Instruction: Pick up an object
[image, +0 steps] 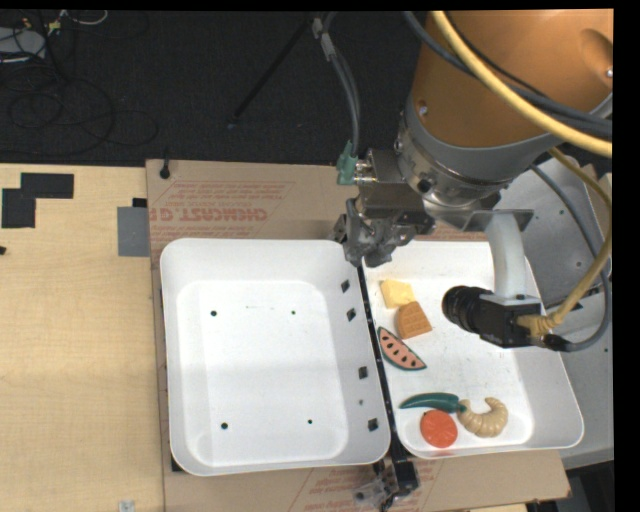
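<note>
My gripper hangs over the far left corner of the right bin, just above and left of a yellow block. Nothing shows in its grasp. Close in front of the block lies an orange-brown chunk, then a watermelon slice beside the bin's left wall. Near the front edge rest a green pepper, a red tomato and a tan croissant-like piece.
The left bin sits alongside, its shared wall lined with black clips. A black cylinder with a cable juts over the middle of the right bin. The grey and orange arm looms over the far right.
</note>
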